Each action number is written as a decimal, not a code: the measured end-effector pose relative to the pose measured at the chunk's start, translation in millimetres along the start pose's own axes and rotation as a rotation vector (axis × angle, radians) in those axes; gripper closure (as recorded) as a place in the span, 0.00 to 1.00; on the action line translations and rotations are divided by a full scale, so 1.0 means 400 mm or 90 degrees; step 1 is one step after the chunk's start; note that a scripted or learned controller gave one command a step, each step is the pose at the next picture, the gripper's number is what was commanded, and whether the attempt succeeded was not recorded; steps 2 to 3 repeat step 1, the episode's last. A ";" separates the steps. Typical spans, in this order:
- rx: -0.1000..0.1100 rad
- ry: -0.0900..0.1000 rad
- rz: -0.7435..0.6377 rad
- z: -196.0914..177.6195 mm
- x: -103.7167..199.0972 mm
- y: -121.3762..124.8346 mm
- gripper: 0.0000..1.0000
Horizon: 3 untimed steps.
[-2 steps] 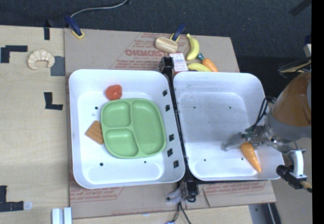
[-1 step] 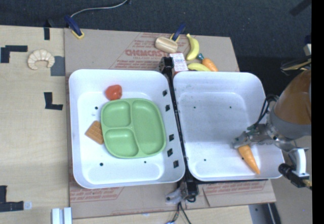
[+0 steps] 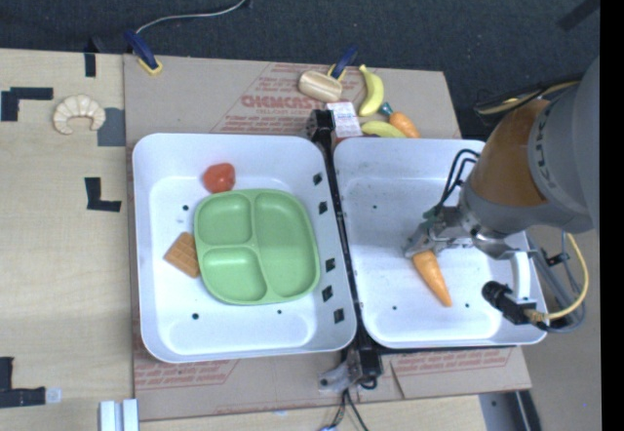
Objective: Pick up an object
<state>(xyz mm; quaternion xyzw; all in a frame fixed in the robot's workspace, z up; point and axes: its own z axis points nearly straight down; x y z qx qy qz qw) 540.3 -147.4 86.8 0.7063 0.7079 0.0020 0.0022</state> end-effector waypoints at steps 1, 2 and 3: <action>0.003 0.000 0.000 -0.184 0.119 0.142 1.00; 0.003 0.000 0.000 -0.184 0.119 0.142 1.00; 0.003 0.000 0.000 -0.184 0.119 0.142 1.00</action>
